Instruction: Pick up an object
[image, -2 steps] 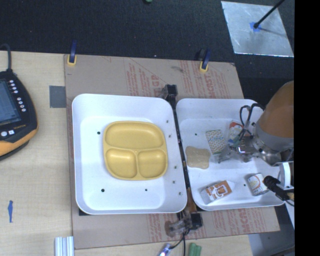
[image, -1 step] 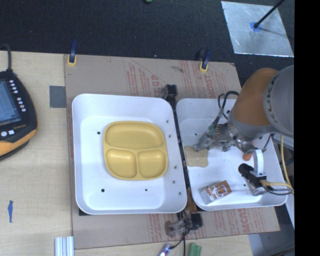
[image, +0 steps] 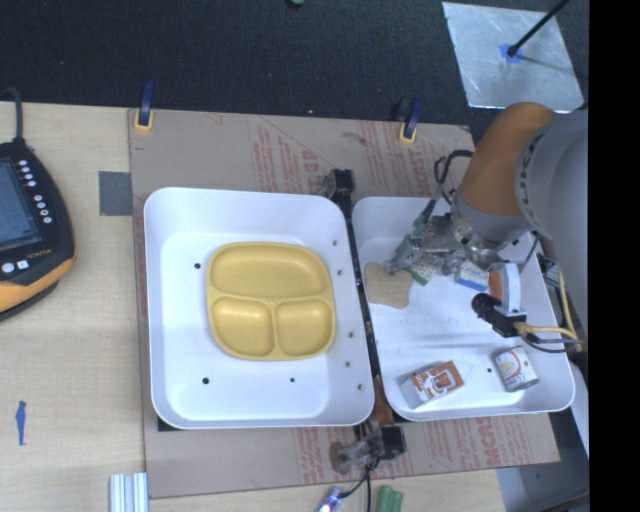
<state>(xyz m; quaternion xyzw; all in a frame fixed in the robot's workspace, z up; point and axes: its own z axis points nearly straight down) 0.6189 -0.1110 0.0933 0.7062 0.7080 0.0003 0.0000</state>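
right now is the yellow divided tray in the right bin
No, the yellow divided tray lies in the left bin.

both bins are plain white, the left bin (image: 180, 300) carrying a pale yellow divided tray (image: 270, 298), the right bin (image: 450, 330) a tan flat piece (image: 390, 288), a brown-and-white packet (image: 433, 381) and a small white can with brown print (image: 515, 367). the arm (image: 520, 170) is grey with an orange band, over brown cardboard (image: 250, 150) with faded red lettering on a light wooden bench (image: 60, 400), beside a black-and-orange pendant (image: 30, 230).
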